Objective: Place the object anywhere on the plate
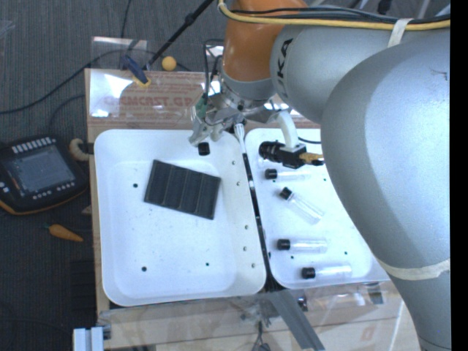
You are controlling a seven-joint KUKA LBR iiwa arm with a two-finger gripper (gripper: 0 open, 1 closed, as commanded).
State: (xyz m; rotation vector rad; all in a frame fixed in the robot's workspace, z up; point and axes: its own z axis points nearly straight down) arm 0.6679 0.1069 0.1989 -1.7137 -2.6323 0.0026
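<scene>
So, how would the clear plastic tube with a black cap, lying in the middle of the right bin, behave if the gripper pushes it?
The clear plastic tube with a black cap looks round and lies flat, so it would probably roll. It seems thin and light, likely sliding easily on the smooth white right bin.

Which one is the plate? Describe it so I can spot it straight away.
Look in the left white bin. The plate is the dark, ribbed rectangle lying flat there, slightly skewed. Unlike the clear vials in the right bin, it is flat and black.
</scene>
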